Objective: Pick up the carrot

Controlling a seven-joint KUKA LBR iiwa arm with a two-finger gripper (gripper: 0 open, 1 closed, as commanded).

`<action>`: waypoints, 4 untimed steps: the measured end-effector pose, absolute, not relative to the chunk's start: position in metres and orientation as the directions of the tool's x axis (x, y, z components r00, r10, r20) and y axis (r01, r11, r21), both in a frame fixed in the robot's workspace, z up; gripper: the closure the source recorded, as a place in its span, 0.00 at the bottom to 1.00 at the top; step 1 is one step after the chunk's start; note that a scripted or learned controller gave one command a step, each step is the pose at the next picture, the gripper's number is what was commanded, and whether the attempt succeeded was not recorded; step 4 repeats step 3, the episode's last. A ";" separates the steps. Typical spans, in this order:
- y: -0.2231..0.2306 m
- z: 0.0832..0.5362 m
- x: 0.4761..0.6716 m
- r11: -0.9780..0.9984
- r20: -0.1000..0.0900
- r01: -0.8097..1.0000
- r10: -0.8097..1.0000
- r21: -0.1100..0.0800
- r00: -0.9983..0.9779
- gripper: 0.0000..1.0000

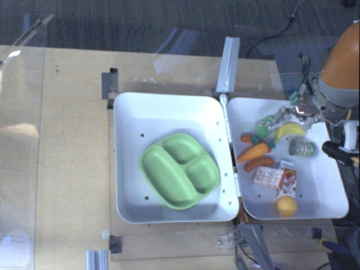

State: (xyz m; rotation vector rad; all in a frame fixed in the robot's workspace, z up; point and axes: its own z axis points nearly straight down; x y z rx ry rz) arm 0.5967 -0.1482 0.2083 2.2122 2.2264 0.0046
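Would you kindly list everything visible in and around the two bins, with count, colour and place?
left bin: one, white, left of the divider
tray: one, green, three compartments, in the left bin
right bin: one, white, right of the divider
carrot: one, orange with green top, left part of the right bin
sausage: one, reddish, just below the carrot
banana: one, yellow, upper part of the right bin
can: one, green and white, right of the carrot
carton: one, red and white, middle of the right bin
orange: one, orange-yellow, near the front edge of the right bin
arm: one, grey and orange, upper right
gripper: one, grey, above the banana
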 end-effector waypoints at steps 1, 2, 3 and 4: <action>-0.113 0.096 0.582 0.239 -0.003 0.971 0.971 0.009 -0.239 0.00; -0.113 0.108 0.584 0.239 -0.005 0.971 0.971 0.017 -0.239 1.00; -0.024 0.210 0.623 0.247 -0.001 0.969 0.969 0.008 -0.247 1.00; -0.024 0.210 0.623 0.247 -0.001 0.969 0.969 0.008 -0.247 1.00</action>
